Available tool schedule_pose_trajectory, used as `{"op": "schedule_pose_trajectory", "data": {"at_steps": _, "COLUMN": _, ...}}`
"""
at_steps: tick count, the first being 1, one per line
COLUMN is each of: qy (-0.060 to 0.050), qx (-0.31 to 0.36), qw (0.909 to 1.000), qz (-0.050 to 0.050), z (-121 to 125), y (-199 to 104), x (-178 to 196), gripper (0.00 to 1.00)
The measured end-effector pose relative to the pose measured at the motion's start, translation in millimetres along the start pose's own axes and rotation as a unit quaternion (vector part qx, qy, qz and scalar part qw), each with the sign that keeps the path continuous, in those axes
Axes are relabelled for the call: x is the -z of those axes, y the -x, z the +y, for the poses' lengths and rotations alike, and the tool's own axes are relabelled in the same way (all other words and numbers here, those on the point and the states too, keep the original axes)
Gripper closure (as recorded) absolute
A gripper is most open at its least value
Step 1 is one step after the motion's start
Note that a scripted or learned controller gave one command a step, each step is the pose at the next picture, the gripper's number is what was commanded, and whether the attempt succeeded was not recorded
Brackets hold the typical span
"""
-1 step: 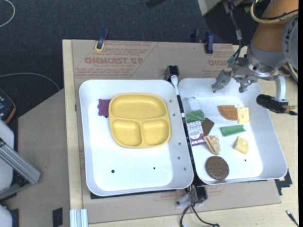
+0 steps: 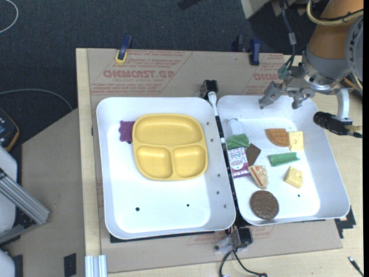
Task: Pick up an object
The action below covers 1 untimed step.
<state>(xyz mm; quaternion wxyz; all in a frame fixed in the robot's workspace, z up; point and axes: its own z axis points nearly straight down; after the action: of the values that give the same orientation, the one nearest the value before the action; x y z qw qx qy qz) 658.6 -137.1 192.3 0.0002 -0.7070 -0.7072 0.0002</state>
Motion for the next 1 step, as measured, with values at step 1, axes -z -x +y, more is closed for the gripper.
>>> {"op": "schedule_pose_trajectory", "data": {"at_steps": 1, "qy": -0.001, "qx": 0.000, "qw": 1.0000, "qz": 0.000, "z": -2.4, "y": 8.6, "x": -46.6, "gripper": 0.00}}
